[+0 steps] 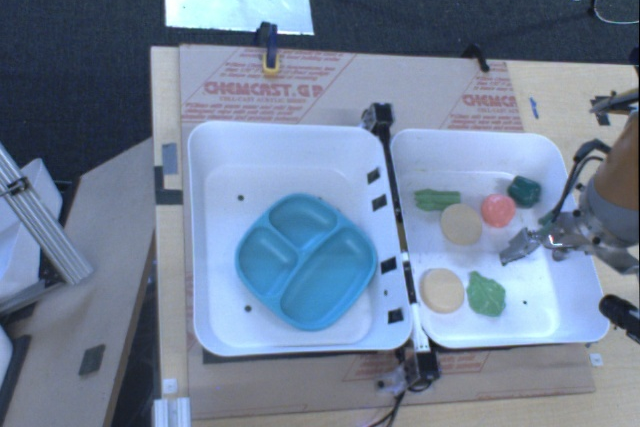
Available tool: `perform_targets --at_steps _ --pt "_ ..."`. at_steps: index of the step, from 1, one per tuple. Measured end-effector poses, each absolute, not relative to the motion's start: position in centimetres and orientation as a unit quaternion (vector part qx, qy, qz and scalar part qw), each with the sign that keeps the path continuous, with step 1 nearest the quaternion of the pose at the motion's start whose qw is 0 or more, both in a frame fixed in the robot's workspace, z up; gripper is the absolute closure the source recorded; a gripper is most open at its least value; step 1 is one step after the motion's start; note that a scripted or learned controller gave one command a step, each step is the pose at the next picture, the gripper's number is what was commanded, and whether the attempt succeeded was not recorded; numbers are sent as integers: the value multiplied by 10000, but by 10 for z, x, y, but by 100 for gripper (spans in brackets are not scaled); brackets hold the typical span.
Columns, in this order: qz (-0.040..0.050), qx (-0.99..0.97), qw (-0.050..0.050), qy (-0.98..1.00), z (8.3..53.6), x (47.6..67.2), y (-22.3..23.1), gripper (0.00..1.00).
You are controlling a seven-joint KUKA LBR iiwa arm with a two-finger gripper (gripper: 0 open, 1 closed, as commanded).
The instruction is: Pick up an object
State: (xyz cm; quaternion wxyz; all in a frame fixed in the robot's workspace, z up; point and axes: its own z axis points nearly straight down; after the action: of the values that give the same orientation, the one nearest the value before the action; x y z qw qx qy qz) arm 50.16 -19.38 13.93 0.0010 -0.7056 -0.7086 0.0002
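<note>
Two shallow white bins sit side by side on the bench. The left bin (215, 215) holds a blue plastic compartment plate (305, 260), lying near the bin's centre toward its front edge.

The right bin (540, 155) holds the loose items. A green elongated piece (437, 200) lies toward the back edge. A round tan disc (461, 224) sits just in front of it, with a pink-red round ball (498, 210) just beside the disc. A dark green lumpy piece (524, 190) lies near the back right corner. A second pale round disc (442, 290) and a bright green leafy piece (486, 295) lie side by side near the front edge.

The gripper (527, 245) hangs over the right half of this bin. Finger spread: cannot tell. Nothing visible between them.
</note>
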Motion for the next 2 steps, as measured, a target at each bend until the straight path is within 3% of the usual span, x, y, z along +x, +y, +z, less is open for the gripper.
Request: perform_targets --at_steps 1,2 --pt "1 -7065 10 -7077 87 502 -193 0" --pt "-7 -7064 -15 -7078 100 503 -194 100"
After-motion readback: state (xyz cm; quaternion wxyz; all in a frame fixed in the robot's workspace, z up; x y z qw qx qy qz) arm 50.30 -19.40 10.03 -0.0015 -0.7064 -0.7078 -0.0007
